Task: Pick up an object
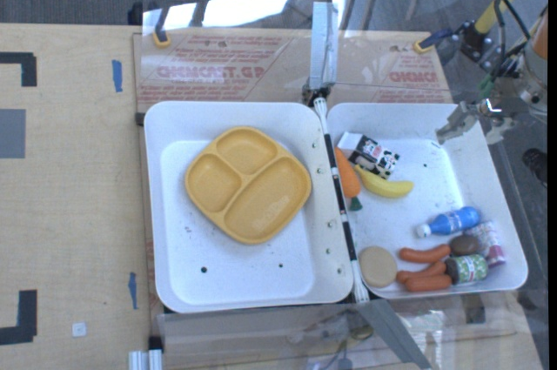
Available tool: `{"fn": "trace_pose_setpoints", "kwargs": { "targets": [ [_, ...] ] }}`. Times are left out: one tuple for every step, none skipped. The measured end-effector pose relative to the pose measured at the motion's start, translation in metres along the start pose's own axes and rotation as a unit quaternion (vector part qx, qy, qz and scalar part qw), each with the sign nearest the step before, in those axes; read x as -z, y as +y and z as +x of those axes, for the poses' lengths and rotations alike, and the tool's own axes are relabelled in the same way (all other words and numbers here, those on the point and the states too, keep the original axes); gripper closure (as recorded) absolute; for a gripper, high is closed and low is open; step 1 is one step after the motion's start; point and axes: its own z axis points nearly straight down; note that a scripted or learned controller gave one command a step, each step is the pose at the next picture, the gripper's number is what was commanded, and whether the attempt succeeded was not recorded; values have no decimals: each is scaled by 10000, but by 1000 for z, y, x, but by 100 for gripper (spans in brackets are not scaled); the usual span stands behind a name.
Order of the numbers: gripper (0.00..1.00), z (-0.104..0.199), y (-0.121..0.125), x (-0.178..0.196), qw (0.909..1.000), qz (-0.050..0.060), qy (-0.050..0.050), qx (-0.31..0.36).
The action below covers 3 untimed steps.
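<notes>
- Presently, the gripper [455, 125] hung at the upper right of the frame, over the top right corner of the right bin [418, 190]. Whether it was open or closed could not be told, and nothing could be seen held in it.
- Nearest to it, left of and below it in the frame, a small black-and-white box [376, 154] lay in the upper left part of the right bin.
- Just below the box lay a yellow banana [386, 185], touching or nearly touching an orange carrot [348, 175] that ran along the bin's left wall.
- The banana looked like the best candidate. It was probably a light, rigid toy with a smooth, somewhat slippery skin, and it would be best gripped across its narrow middle, where bare floor lay on its right side.
- Along the bottom right of the bin sat a crowded cluster: a blue bottle [449, 222], two reddish sausages [424, 255], a round tan disc [378, 265] and a green-labelled bottle [470, 269]. Lying so close together, these seemed harder to grip cleanly.
- At the frame's centre left, the left bin [187, 272] held only a yellow divided plate [249, 184], well apart from the gripper.
</notes>
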Motion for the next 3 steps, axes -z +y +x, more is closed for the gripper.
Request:
{"fn": "trace_pose_setpoints", "kwargs": {
  "targets": [
    [0, 35, 28, -160, 9919, -2, -2, 1267],
    [0, 39, 73, -176, 9977, 227, -15, 642],
    [0, 43, 70, -177, 9995, 289, -36, -104]
  ]
}}
